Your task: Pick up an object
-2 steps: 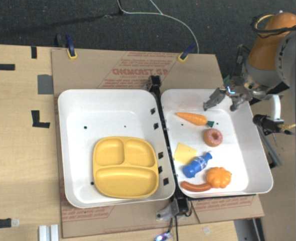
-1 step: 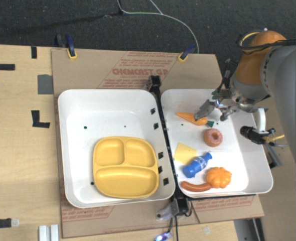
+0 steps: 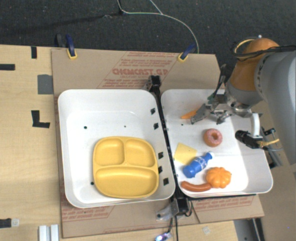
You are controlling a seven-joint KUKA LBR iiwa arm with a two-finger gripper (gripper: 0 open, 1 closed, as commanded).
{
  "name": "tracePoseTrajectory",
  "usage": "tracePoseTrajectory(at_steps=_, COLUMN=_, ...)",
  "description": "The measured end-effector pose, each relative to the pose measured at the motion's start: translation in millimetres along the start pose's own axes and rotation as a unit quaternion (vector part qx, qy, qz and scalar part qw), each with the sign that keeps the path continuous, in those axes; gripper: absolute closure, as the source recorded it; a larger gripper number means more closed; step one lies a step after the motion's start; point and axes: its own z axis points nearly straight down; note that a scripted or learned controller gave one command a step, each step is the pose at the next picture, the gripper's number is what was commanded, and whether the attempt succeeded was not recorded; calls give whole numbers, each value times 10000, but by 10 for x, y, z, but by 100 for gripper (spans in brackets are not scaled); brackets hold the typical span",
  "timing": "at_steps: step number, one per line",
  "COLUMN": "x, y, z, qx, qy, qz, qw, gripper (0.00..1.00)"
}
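Note:
My gripper (image 3: 208, 115) hangs low over the far part of the right bin (image 3: 248, 182), reaching in from the right. A small orange carrot piece (image 3: 188, 115) lies just left of its tip, touching or nearly touching it. I cannot tell if the carrot is gripped. A pink donut (image 3: 213, 137) sits a little in front of the gripper. Nearer the front lie a yellow cheese wedge (image 3: 184, 152), a blue bottle (image 3: 196, 165), an orange pumpkin (image 3: 218, 177) and a red sausage (image 3: 195, 187).
The left bin (image 3: 72, 114) holds a yellow divided plate (image 3: 126, 166). A black divider ridge (image 3: 160, 129) runs between the bins. The grey arm and its orange band (image 3: 248, 69) stand over the right bin's far right corner.

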Motion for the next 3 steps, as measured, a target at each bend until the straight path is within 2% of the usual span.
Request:
tracePoseTrajectory(at_steps=1, x=3, y=2, z=-120, qx=11, qy=2, qz=-11, qw=10000, gripper=100)
tracePoseTrajectory(at_steps=3, x=-49, y=64, z=-1266, qx=-22, qy=12, qz=3, qw=10000, gripper=100)
